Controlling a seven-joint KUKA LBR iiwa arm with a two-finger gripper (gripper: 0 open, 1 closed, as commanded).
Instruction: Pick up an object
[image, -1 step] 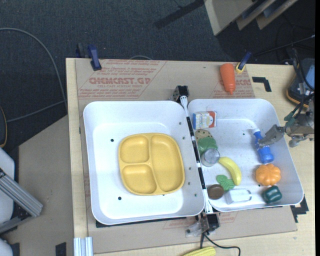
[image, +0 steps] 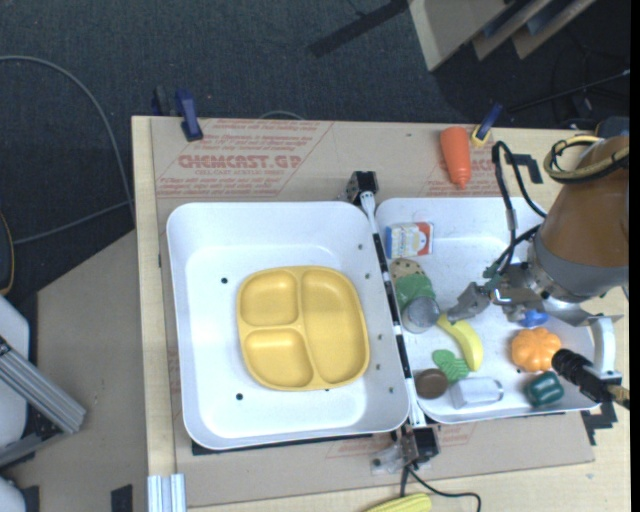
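The right bin (image: 480, 225) holds several small items. Among them are a yellow banana (image: 466, 343), a green can (image: 414, 297), an orange fruit (image: 535, 349), a dark green block (image: 545, 388) and a small white carton (image: 408, 240). My gripper (image: 472, 301) hangs over the middle of this bin, just above the banana's upper end and to the right of the green can. Nothing shows in its grasp. The grey arm with its orange band (image: 592, 215) covers the bin's right side, and a small blue item (image: 535, 320) peeks out below the wrist.
A yellow divided plate (image: 300, 328) lies in the left bin (image: 200, 260). On the bench behind the right bin lies an orange carrot (image: 455, 155). A round tan piece (image: 405, 268), a green leafy piece (image: 451, 364), a brown lump (image: 432, 382) and a whitish object (image: 478, 392) crowd the right bin's left and front.
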